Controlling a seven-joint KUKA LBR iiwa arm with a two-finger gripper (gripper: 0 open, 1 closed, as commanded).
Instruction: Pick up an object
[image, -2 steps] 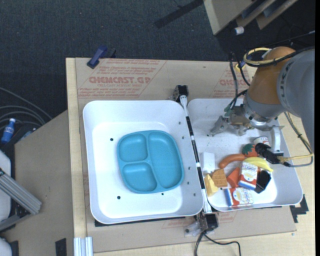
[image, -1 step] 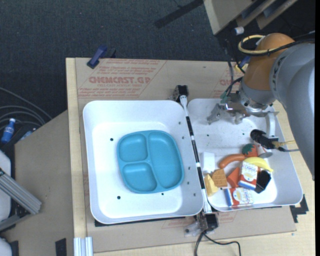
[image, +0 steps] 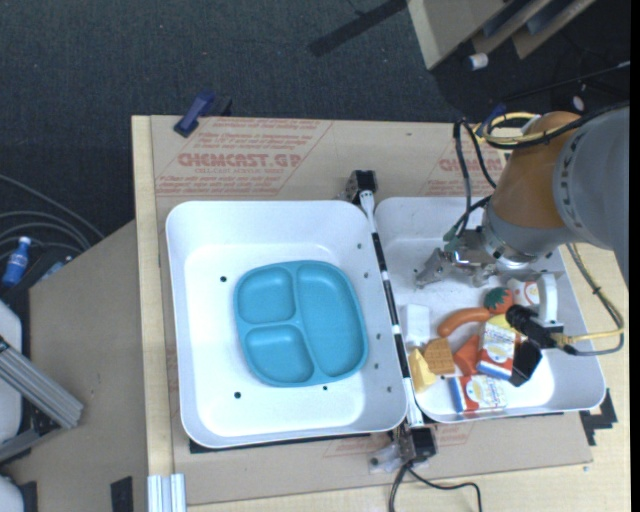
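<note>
Pincer (image: 447, 262) low in right white bin (image: 430, 215), far half; finger state can't tell. Orange curved sausage-shaped toy (image: 466, 319) mid-bin, long axis left-right. Blue compartment plate (image: 300, 322) centres left bin.

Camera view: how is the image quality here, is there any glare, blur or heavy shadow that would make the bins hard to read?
Camera view: lighting is even and soft; the left bin looks bright white without blown-out glare, and the blue tray is crisp. The small items in the right bin are soft and hard to identify. The arm casts faint shadow there, and the gripper looks slightly blurred.
</note>
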